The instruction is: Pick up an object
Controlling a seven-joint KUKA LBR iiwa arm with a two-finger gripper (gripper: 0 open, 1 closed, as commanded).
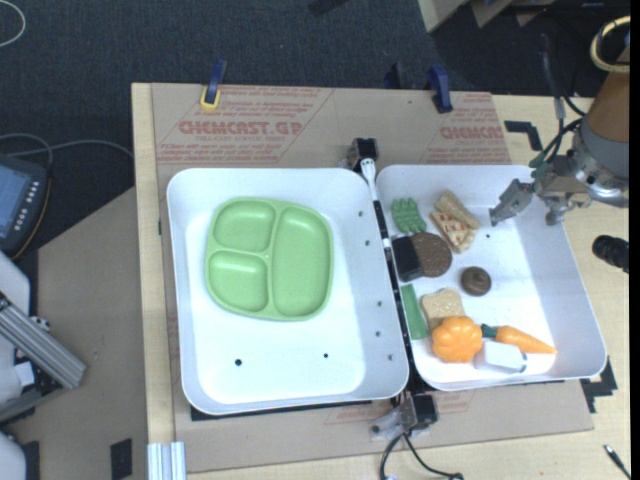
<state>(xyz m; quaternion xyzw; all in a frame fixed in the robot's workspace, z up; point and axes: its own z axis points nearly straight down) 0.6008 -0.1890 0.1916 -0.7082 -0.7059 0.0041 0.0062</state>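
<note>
The jaws of the gripper [520, 200] stand open and hold nothing, hanging over the far right corner of the right bin [580, 298], I think because the arm comes in from that side. The nearest things lie toward the middle of this bin: a waffle piece [453, 220], a brown round patty [432, 254] and a small dark ball [475, 281]. An orange pepper [456, 339] and a carrot [520, 340] rest by its near edge. The left bin [190, 358] carries a green divided plate [270, 258], which looks too flat to grasp easily.
</note>
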